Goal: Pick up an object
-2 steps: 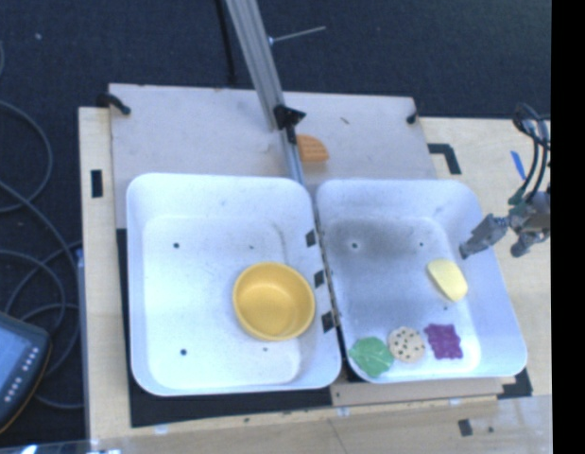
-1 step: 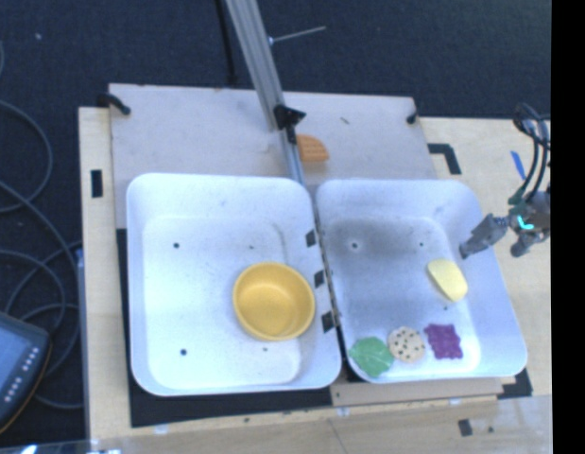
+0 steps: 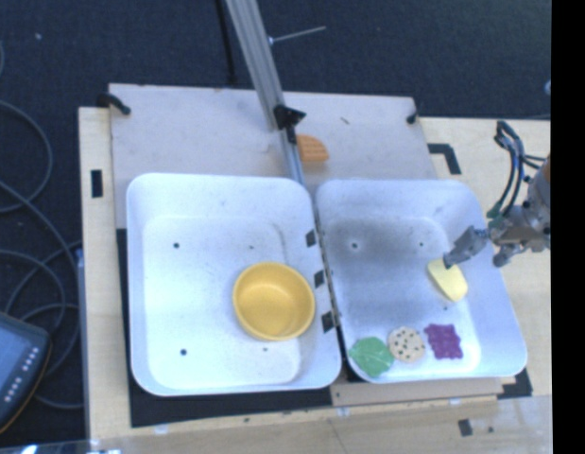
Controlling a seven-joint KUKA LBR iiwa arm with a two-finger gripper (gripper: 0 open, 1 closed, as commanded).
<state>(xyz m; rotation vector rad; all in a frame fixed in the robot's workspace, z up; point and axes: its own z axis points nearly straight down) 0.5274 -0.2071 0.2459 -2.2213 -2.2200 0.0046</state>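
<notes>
- A pale wooden counter (image 3: pixel 98 253) fills the middle, under even light.
- Dark carpeted floor (image 3: pixel 103 26) surrounds it from 9 to 1 o'clock.
- Black cables (image 3: pixel 23 149) loop over the floor at 9 o'clock.
- A metal rail (image 3: pixel 254 50) slants in from 12 o'clock.

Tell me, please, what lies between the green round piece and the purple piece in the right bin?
In the camera view, a cookie lies between the green round piece and the purple piece, along the right bin's near edge.

we see our arm reaching in from the right edge, wrist low, cables looped above it, the claw (image 3: pixel 481 246) pointing left with one dark finger (image 3: pixel 463 246) angled downward.
</notes>
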